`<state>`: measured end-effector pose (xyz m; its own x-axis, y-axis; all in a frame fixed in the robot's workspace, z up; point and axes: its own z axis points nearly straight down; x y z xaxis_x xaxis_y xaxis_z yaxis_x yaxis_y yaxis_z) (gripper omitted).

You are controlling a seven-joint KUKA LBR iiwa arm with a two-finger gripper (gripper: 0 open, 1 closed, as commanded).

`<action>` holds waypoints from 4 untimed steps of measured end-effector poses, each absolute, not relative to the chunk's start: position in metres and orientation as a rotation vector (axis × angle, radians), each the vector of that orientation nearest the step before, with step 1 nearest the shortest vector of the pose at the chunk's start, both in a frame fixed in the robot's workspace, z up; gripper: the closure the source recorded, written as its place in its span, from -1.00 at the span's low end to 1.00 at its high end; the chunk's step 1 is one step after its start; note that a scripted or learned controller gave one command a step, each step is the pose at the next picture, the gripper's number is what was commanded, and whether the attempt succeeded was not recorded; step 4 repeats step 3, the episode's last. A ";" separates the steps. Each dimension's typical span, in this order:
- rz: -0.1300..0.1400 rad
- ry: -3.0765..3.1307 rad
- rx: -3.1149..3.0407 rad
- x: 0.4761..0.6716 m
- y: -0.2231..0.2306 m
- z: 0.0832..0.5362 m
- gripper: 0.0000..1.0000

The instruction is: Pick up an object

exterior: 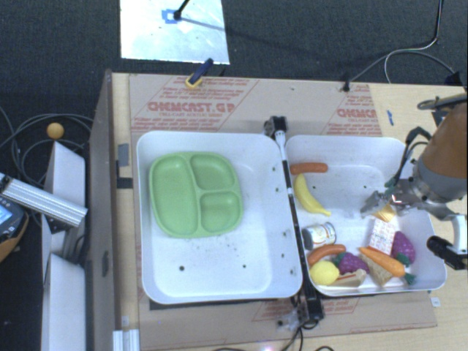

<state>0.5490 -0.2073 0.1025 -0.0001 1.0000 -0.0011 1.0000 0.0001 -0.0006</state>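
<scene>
The hand hangs low in the right bin, toward its 3 o'clock side, over a small yellow-orange piece; whether it grips anything I cannot tell. At the bin's 6 o'clock lie a carrot, purple grapes and a lemon. A banana lies at 9 o'clock.
</scene>
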 end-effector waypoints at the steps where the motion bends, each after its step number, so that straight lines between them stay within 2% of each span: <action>1: 0.001 2.222 2.220 0.546 -0.206 0.084 -1.00; 2: 0.003 2.225 2.216 0.524 -0.144 0.144 -1.00; 3: 0.002 2.224 2.216 0.590 -0.143 0.133 -1.00; 4: 0.002 2.224 2.216 0.590 -0.143 0.133 -1.00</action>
